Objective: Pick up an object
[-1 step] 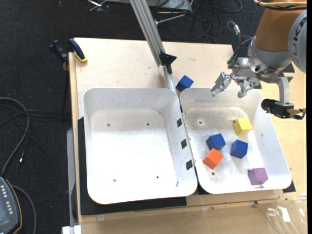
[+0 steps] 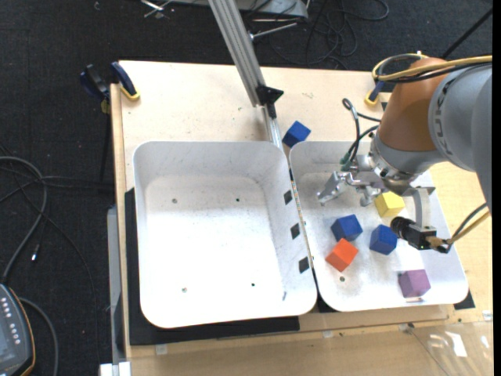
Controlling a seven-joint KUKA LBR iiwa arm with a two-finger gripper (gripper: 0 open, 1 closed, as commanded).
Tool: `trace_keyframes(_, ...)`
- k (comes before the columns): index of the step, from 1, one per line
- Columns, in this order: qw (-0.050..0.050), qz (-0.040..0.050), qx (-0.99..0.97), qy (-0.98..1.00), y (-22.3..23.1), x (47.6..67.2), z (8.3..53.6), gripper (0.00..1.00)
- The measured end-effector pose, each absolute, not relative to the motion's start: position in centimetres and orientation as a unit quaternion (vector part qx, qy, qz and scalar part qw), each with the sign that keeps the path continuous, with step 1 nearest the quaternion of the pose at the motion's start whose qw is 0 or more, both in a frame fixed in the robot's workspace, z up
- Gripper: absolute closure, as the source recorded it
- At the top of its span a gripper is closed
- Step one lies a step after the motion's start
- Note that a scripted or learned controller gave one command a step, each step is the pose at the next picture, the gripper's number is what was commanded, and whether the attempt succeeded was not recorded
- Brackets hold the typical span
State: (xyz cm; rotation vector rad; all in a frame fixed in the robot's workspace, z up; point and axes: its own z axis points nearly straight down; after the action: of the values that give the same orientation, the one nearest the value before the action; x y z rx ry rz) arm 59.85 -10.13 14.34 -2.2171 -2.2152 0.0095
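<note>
A grey robot arm reaches from the right over the right-hand white bin [image 2: 450,284]. Its gripper [image 2: 333,190] hangs above the bin floor, fingers spread apart, clasping nothing. Nearby in the bin lie a yellow block [image 2: 389,204], two blue blocks [image 2: 347,227] [image 2: 383,239], an orange block [image 2: 341,254] and a purple block [image 2: 413,283].

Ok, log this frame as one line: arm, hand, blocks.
arm: over right bin | hand: above bin floor, nothing visibly held | blocks in bin: yellow, two blue, orange, purple
</note>
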Motion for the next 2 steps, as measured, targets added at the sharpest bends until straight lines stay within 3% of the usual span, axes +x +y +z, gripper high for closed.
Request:
trace_keyframes(1,-0.006,-0.0022,-0.707,-0.707,-14.3,65.3,21.2,0.00)
trace_keyframes(2,0.005,0.0024,-0.706,-0.708,-9.9,60.5,11.5,0.00)
